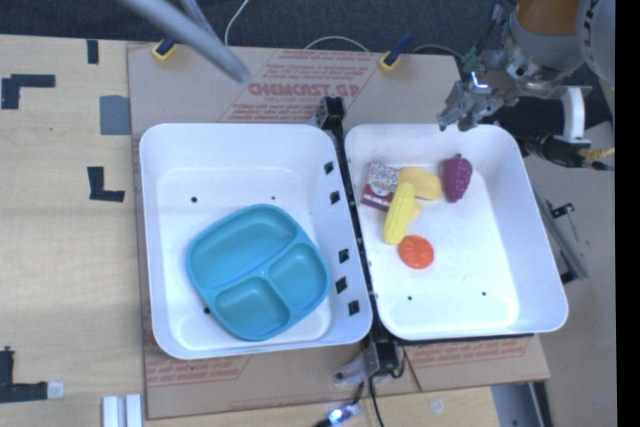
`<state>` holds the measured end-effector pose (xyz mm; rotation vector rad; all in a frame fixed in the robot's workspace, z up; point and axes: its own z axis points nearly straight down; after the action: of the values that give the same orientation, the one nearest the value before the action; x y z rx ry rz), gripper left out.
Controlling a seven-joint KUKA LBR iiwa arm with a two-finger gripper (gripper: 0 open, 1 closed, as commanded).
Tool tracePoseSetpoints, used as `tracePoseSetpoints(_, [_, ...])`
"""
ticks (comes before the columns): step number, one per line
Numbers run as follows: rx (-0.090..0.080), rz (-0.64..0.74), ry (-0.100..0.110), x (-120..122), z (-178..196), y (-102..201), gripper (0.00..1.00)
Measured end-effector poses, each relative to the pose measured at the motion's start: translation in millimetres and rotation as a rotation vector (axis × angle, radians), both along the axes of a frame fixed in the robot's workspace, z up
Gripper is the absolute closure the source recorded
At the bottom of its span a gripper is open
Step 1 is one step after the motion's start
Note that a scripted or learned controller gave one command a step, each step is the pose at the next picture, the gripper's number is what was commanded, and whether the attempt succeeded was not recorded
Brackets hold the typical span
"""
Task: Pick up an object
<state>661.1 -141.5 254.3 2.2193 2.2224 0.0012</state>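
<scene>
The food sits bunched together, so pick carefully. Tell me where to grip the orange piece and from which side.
Grip the orange piece across its round body, coming straight down from above. It lies flat on the right bin's floor, and bare floor shows to its right and toward the camera. The corn lies close on its far-left side, so set the fingers along the other diagonal.

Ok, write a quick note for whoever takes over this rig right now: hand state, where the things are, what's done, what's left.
Hand: above the right white bin's far rim, holding nothing visible.
Right bin: purple grape bunch toy, yellow corn cob toy, pale yellow toy, orange round toy, small red-and-white packet.
Left white bin: blue divided plastic plate.
Done: nothing picked.
Left: descend, grasp one object, lift.
</scene>
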Motion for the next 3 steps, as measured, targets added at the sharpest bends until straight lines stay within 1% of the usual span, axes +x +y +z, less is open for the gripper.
tracePoseSetpoints(1, [0.002, 0.005, 0.004, -16, 5, 52, 1.0])
tracePoseSetpoints(3, [0.001, 0.004, 0.007, -44, -27, 148, 1.0])
